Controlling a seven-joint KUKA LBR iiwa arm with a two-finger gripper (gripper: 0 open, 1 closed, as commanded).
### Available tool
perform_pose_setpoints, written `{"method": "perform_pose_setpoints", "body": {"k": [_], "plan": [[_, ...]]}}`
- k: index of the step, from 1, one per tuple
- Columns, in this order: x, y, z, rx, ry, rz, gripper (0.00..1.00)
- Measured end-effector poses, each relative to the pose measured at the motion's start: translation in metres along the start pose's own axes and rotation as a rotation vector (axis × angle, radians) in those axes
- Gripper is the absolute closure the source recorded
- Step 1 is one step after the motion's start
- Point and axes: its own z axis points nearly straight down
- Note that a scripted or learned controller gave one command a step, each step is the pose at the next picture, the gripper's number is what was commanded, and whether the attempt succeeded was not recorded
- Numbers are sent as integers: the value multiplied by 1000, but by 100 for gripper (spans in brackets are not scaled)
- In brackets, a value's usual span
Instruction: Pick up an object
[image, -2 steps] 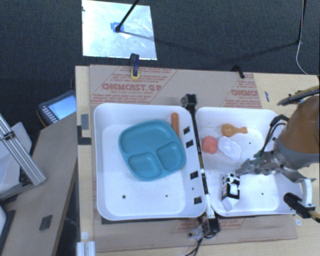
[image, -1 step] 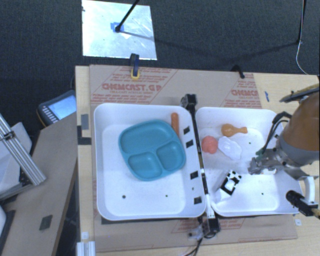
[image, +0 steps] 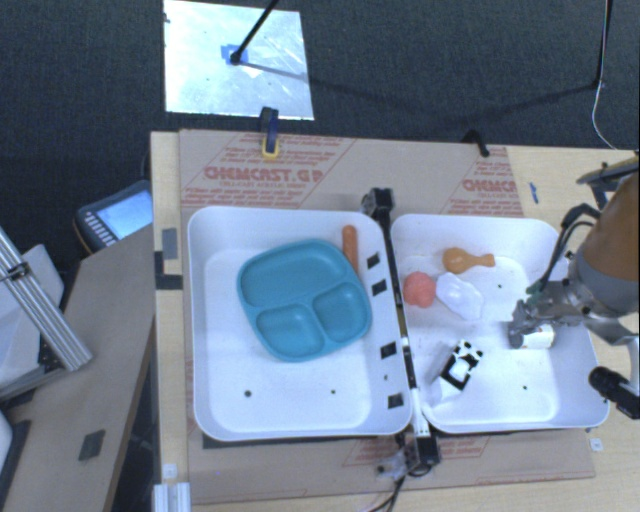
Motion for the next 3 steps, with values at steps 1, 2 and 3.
{"method": "perform_pose_setpoints", "body": {"k": [1, 2, 3], "plan": [[0, 2, -43, -2, 0, 0, 100], [47, 7, -37, 3, 3, -4, 100], [90, 18, -40, 2, 3, -5, 100]]}}
